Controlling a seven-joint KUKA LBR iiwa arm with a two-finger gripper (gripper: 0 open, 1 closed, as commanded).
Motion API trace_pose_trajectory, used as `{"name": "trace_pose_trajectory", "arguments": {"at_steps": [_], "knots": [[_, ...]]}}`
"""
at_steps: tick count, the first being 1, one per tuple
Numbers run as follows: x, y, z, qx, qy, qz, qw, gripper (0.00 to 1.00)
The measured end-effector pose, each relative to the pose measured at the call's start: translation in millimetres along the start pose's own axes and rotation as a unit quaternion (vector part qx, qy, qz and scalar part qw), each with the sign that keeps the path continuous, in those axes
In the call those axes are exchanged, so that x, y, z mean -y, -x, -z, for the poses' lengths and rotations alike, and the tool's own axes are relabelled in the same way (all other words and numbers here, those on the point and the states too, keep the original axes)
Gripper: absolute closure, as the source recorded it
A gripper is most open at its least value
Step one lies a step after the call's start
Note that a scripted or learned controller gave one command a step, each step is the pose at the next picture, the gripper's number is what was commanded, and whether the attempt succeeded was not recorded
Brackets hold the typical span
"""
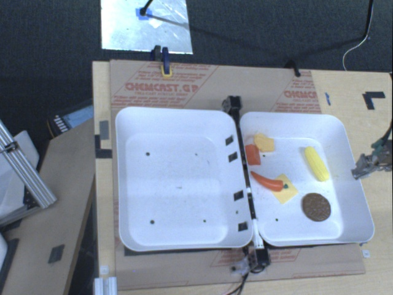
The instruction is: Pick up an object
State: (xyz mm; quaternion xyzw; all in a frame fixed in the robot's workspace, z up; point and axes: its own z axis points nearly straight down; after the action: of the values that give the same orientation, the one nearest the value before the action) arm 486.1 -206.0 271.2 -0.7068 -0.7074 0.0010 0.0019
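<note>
Corn cob (316, 163) in right bin (356, 226)

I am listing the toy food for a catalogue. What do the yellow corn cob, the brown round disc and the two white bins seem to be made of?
The yellow corn cob looks like moulded plastic: even colour, smooth outline. The brown round disc has a matt, speckled face, perhaps plastic or foam; I cannot tell which. The two shallow white bins seem thin formed plastic, with rounded corners and a soft sheen.
</note>
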Motion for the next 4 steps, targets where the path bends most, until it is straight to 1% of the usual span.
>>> {"name": "trace_pose_trajectory", "arguments": {"at_steps": [1,2,3,4], "knots": [[-12,0,-66,0.000,0.001,0.000,1.0000,1.00],[-12,1,-63,0.001,0.003,0.000,1.0000,0.00],[-78,0,105,0.005,0.014,0.004,0.9999,0.00],[-102,0,198,0.004,0.010,0.003,0.9999,0.00]]}}
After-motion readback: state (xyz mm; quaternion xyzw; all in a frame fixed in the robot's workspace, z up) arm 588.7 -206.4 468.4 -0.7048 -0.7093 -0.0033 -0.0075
